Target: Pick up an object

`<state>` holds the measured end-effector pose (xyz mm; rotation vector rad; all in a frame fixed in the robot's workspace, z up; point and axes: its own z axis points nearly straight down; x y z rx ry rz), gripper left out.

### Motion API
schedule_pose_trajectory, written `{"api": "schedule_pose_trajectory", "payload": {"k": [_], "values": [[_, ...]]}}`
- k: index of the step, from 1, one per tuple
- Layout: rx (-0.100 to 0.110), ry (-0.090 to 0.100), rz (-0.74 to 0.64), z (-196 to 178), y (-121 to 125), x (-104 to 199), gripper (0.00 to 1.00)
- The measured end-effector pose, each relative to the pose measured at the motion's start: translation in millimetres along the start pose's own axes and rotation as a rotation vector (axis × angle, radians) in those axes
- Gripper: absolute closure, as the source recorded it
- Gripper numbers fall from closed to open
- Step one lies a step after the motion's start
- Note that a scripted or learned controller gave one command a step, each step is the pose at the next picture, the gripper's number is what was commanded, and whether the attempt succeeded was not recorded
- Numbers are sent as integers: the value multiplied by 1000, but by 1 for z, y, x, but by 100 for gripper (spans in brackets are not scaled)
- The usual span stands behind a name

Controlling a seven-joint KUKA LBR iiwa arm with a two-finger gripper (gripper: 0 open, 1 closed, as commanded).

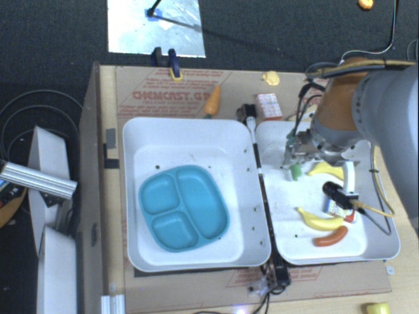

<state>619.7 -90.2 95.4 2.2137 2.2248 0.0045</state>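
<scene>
The pincer (294, 157) hangs over the right bin (376, 237) near ten o'clock, open or closed impossible to tell; a small green object (296, 171) lies just at its six o'clock, a banana (325, 169) at four.

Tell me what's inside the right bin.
A yellow banana, a reddish sausage, a second banana and a small green piece by the claw. The arm covers the bin's far corner.

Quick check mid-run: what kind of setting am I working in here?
Likely a robotics lab's grasping test bench: two white bins on cardboard, toy food such as a banana, and a grey arm reaching in.
</scene>
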Motion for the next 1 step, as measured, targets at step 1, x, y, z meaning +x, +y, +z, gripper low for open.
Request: {"api": "schedule_pose_trajectory", "payload": {"k": [1], "values": [[-6,3,-7,-107,-13,78,100]]}}
